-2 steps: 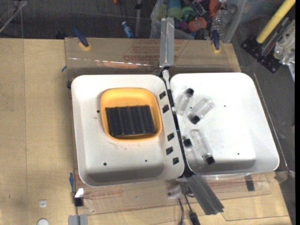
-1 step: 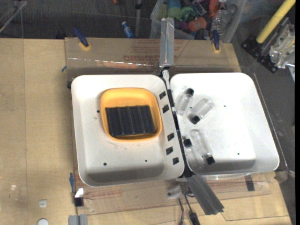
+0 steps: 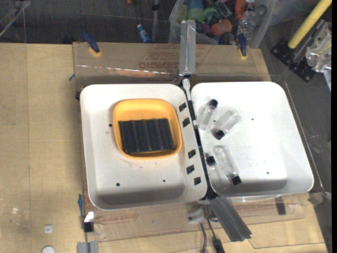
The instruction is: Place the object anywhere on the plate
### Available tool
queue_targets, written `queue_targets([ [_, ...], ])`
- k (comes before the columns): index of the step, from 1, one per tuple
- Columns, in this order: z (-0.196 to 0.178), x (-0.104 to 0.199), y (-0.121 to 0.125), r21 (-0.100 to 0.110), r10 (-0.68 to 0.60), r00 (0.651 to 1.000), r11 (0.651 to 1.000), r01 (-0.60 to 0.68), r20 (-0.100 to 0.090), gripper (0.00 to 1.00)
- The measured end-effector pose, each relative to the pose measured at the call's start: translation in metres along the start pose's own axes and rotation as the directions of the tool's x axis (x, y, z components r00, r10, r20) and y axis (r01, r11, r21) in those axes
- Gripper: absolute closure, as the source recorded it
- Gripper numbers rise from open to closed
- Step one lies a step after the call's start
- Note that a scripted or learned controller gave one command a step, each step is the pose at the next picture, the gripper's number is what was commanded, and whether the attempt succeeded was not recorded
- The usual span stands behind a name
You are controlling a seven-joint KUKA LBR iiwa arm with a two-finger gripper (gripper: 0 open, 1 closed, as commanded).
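An orange-yellow plate (image 3: pixel 122 115) with rounded corners lies in the left white bin (image 3: pixel 95 141). A black ridged rectangular object (image 3: pixel 146 135) rests flat on the plate and covers most of its floor. In the right white bin (image 3: pixel 274 141) lie clear plastic bottles with black caps. One bottle (image 3: pixel 207 113) is near the divider at the back, a second bottle (image 3: pixel 227 124) is beside it, and a third bottle (image 3: pixel 225 166) lies nearer the front.
A raised divider (image 3: pixel 190 141) with black marks separates the two bins. Behind the bench stands a clear tub of colourful toys (image 3: pixel 221 7). A yellow tube (image 3: pixel 310 16) and some metal hardware (image 3: pixel 320 51) sit at the top right. Bare wooden bench surrounds the bins.
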State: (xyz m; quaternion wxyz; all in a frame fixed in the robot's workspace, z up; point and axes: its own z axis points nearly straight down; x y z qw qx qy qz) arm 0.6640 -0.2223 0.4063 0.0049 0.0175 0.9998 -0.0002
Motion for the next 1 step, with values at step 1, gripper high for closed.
queue_targets([
  [1, 0.0066, -0.0002, -0.0012, -0.002, 0.079, 0.997, 0.997, -0.079, -0.004, 1.00],
])
